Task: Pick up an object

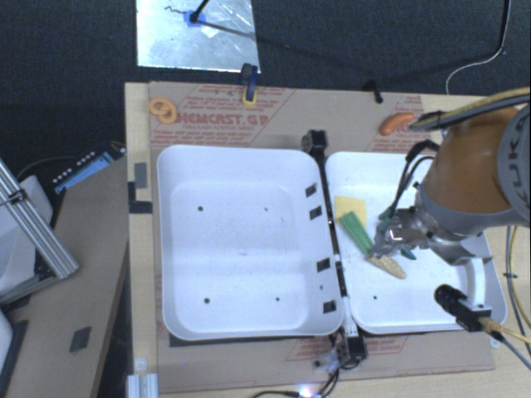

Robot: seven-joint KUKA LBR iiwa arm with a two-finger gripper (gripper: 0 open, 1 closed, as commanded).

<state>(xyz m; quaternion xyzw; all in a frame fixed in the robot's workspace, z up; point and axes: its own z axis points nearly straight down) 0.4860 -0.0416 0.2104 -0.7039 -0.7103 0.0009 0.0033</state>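
Note:
In the right bin (390, 309) lie a yellow flat piece (349, 206), a green stick-shaped object (356, 230) and a small corn cob (388, 265). My gripper (387, 240) hangs low over the bin, right beside the green object's lower end and just above the corn cob. The wrist and its cables hide the fingertips, and nothing can be seen between them. The grey arm with its orange band (473, 164) reaches in from the right and covers the bin's right half.
The left bin (241, 239) stands beside the right one, with black clips (323, 264) along the shared divider. On the cardboard behind the bins lie an orange ring (163, 109), a yellow-blue clamp (249, 85) and an orange sausage-shaped toy (397, 123).

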